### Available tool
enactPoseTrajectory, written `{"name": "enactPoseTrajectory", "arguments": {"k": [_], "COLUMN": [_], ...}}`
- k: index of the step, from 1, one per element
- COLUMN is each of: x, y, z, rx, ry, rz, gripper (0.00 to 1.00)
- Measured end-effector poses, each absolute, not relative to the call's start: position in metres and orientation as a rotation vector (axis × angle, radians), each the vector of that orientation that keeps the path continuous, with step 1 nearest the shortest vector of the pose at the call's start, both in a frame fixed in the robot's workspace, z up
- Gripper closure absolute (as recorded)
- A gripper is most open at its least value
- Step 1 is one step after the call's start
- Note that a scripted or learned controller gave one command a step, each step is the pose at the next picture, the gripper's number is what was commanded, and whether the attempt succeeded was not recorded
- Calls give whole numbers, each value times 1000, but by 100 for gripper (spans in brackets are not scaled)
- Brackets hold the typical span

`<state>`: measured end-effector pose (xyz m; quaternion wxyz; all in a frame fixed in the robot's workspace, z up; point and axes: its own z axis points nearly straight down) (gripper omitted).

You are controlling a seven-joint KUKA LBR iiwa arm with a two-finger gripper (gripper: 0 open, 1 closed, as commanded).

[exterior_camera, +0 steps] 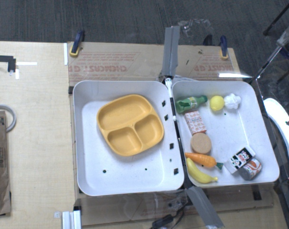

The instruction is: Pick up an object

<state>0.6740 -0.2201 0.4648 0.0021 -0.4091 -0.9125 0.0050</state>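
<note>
Claw opening and load cannot be told; the pick looks not yet begun. Nearest in the right bin [230, 132] lies a banana [201, 173] touching a carrot [201, 160]; farther back sits a lemon [217, 103]. Next it must choose one and descend squarely.

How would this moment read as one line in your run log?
left bin: yellow plate | right bin: bottle, lemon, carrot, banana | pick: not started
</note>
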Motion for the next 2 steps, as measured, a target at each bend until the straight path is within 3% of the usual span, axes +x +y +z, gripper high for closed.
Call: {"name": "enactPoseTrajectory", "arguments": {"k": [1, 2], "x": [676, 583], "y": [-220, -195], "z": [471, 439], "rx": [-1280, -1344], "ry": [-2865, -2836], "rz": [19, 3], "gripper": [100, 100]}}
